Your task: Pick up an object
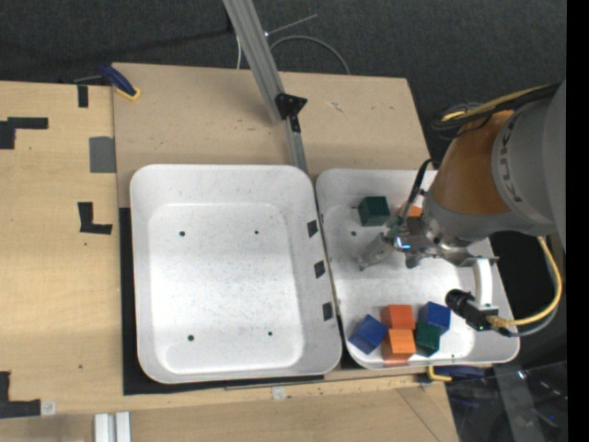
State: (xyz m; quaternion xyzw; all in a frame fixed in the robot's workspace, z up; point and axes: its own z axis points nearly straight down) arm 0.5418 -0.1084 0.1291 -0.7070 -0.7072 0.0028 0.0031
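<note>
We see the gripper [391, 247] low over the middle of the right bin [342, 247], reaching in from the right. Its fingers are too blurred and small for us to tell whether they are apart or together, and we can make out nothing between them. Just beyond it on the far side sits a dark green block [373, 210], near but apart from the gripper.

In the right bin's near part we find a cluster of blocks touching or just beside each other: a blue block [366, 333] at the left, two orange blocks [398, 317] one behind the other, then another blue block [436, 316] with a green block [427, 339] on its near side.

The left bin [147, 247] lies beside it on the counter [55, 274], their rims touching.
</note>
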